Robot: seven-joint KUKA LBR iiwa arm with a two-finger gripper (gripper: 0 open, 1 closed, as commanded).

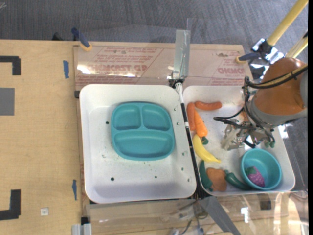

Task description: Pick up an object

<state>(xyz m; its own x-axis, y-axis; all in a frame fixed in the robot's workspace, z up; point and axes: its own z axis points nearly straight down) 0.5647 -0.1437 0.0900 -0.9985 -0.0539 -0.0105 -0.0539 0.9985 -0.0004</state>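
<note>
Gripper (238,137) low in the right bin (288,168), no target committed yet; couldn't tell how it was set

Largest first: left bin (93,146) carried the teal divided tray (143,130), well apart from the arm, so not a candidate. Right bin held all the pickables. Teal bowl (261,166) sat just beside the gripper on the near side, purple item (255,176) inside it. Along the left wall: carrot (197,120), banana (204,150) below it, sausage (209,105) toward the far side, an orange piece (216,177) and a green piece (237,181) near the front edge. My read: best bet was a loose elongated item like the banana, approached across its narrow axis, staying clear of the divider wall and the bowl rim. Clutter at the front edge risked a double grab
</note>
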